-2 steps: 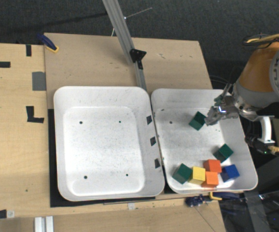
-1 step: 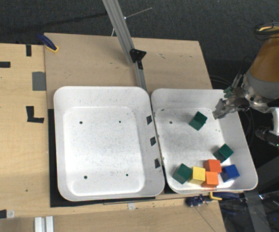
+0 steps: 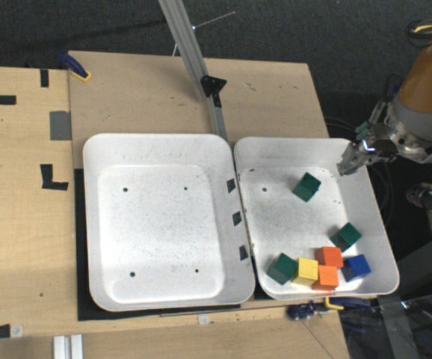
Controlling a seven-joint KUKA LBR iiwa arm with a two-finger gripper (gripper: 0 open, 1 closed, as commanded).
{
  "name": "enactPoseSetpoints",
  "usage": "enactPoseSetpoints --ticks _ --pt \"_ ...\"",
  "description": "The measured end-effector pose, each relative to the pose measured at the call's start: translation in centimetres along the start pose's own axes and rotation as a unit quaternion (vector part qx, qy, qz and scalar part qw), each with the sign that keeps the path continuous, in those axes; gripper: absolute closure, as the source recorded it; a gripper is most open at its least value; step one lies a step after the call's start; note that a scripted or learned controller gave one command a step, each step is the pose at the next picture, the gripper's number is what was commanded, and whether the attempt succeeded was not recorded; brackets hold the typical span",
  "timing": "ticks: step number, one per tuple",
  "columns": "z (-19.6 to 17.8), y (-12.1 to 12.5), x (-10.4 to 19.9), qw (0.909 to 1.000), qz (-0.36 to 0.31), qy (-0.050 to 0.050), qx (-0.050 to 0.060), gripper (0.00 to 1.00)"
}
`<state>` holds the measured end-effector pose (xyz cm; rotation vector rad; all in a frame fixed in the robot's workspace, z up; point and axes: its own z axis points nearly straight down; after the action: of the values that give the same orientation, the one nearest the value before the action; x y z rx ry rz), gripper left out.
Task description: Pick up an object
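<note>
Blocks scattered in the right bin (image 3: 365, 200): one green block (image 3: 306, 186) alone toward the bin's far side, another green block (image 3: 346, 235) nearer its right wall, and a tight cluster at the near edge made of a green cube (image 3: 282, 268), yellow block (image 3: 307, 269), two orange blocks (image 3: 329, 257) and (image 3: 327, 276), and a blue block (image 3: 357, 266). Hand (image 3: 353, 158) hovering over the far right corner of that bin, nothing visibly gripped, open or closed impossible to tell. Left bin (image 3: 160, 144) alongside on the tabletop (image 3: 22, 140).
</note>
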<state>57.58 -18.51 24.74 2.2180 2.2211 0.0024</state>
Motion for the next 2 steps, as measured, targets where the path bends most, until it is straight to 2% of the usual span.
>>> enactPoseSetpoints --ticks 2 --pt "1.9 -0.3 12.0 1.0000 -0.003 0.001 0.002 1.00"
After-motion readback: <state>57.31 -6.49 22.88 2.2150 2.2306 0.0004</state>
